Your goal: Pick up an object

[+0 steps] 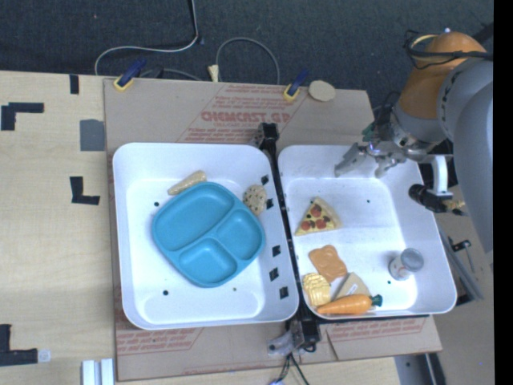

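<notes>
lab | taped cardboard bench [240, 115] | white bins [128, 239] | loose cables [192, 22]

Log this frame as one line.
gripper open, nothing held | above right bin far edge | pizza slice, carrot in right bin | blue tray in left bin

Left bin [128, 215] holds a tray [208, 233] — pizza slice [317, 216] lies in right bin [433, 239].

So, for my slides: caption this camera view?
End effector over right bin of toy food; blue tray in left bin.
</notes>
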Robot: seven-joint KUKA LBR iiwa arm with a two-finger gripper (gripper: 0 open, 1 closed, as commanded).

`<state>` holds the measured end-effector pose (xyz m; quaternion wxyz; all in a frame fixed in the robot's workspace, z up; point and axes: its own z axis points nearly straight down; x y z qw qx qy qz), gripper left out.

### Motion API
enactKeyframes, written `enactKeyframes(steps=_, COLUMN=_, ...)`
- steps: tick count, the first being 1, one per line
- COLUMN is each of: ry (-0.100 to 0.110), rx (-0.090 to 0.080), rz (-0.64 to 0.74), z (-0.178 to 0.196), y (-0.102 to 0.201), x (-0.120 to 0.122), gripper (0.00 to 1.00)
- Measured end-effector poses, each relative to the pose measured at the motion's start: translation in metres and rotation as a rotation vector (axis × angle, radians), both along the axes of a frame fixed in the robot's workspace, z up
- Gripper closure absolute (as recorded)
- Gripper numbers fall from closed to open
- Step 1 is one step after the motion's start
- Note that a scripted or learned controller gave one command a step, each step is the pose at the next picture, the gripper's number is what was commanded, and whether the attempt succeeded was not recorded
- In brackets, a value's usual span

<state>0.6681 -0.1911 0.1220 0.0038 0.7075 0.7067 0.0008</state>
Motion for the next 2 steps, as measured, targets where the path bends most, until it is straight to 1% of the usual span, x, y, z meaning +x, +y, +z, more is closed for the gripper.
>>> enactKeyframes(steps=1, ry=-0.002, rx=0.003, rz=-0.002, z=-0.028, y=0.055, x=-0.085, gripper=0.0)
enactKeyframes(steps=2, ry=-0.007, rx=0.002, rz=-0.002, z=-0.032, y=0.092, x=-0.152, gripper=0.0)
